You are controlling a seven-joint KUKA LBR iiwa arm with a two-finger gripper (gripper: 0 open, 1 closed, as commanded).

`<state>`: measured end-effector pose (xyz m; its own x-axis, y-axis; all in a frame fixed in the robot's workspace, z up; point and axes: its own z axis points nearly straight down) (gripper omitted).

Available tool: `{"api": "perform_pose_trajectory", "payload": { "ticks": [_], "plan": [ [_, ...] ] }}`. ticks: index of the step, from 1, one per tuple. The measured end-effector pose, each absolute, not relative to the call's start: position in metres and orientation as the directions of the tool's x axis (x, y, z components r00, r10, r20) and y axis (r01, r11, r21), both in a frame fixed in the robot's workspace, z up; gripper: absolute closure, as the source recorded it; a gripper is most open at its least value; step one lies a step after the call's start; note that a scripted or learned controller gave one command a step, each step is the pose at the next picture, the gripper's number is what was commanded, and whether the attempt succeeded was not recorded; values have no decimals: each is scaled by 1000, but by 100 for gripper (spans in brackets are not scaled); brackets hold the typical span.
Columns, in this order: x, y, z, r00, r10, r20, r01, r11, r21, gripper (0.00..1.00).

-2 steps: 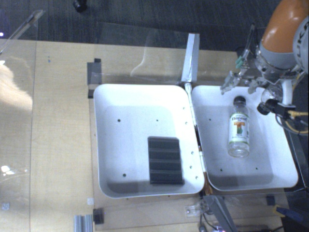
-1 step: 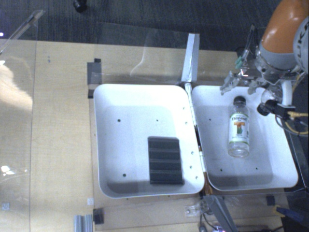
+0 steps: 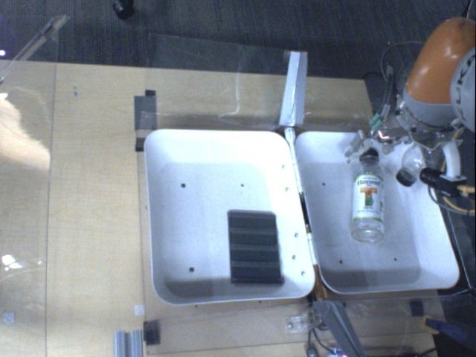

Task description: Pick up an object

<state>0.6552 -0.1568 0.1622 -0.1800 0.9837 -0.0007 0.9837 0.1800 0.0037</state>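
- My arm (image 3: 442, 58) enters from the right edge of the camera view; the orange band sits above the grey wrist, over the far right corner of the right bin (image 3: 327, 266).
- My hand (image 3: 387, 141) hangs below the wrist, above the far end of the right bin. Metal parts, cabling and a small round fitting crowd it.
- Hand state: cannot tell how far it is spread. Nothing is visibly held in it.
- Clear bottle (image 3: 368, 203) lies on its side on the floor of the right bin, dark cap toward the far wall, base toward the near wall. A white label with a red and green mark wraps its middle.
- The bottle's cap end lies just beside and below my hand; whether they touch cannot be told from this slant.
- Left bin (image 3: 171, 169) holds a dark ribbed rectangular block (image 3: 254, 246), flat on the floor, in the near right part of that bin, close to the near wall.
- The two bins sit side by side, rims touching along the middle, on the light wooden worktop (image 3: 74, 222).
- A grey metal bar (image 3: 293, 89) stands at the far end of the seam between the bins.
- A clear sheet lies over the left of the worktop, showing glare.
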Motion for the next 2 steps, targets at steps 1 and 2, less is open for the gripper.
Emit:
{"api": "perform_pose_trajectory", "payload": {
  "ticks": [1, 2],
  "plan": [
    [629, -177, 99, -305, 952, -5, 952, 305, 11, 0],
    [663, -164, 90, -332, 943, -5, 943, 332, 5, 0]
  ]
}}
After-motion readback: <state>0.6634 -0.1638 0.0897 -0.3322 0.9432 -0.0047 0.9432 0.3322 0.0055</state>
